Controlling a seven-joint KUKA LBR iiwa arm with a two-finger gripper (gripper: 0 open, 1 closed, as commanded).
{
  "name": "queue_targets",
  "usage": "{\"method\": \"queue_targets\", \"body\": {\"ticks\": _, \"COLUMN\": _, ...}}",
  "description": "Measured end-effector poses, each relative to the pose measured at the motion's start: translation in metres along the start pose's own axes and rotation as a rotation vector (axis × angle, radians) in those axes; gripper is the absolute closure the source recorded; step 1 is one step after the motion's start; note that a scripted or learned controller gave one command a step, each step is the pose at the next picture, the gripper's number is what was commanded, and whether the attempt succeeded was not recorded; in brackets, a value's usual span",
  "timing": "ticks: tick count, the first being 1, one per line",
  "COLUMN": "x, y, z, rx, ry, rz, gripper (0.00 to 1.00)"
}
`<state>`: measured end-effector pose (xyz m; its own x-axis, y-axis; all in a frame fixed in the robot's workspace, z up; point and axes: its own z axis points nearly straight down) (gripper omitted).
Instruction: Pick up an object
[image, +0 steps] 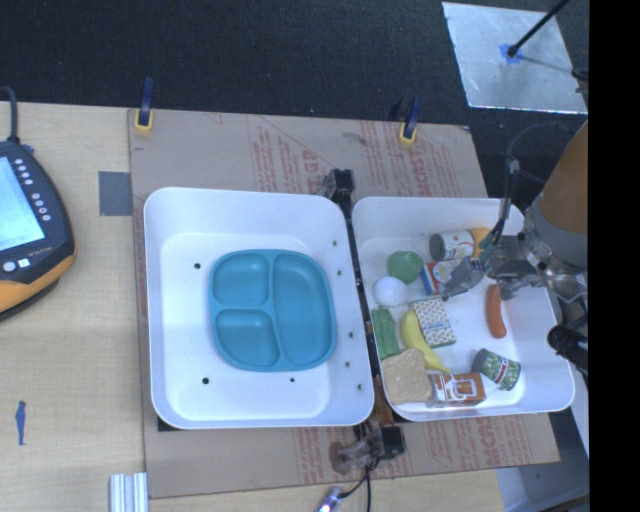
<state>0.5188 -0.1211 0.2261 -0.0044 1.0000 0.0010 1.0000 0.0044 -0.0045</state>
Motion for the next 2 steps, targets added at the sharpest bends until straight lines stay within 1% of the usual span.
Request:
{"method": "queue_targets", "body": {"ticks": 1, "x": -0.019, "y": 0.05, "z": 0.065, "rx": 0.0, "ry": -0.003, "rz": -0.001, "gripper": 0.0}}
{"method": "queue_targets", "body": {"ticks": 2, "x": 0.016, "y": 0.046, "z": 0.135, "rx": 0.002, "ry": -0.001, "rz": -0.002, "gripper": 0.0}}
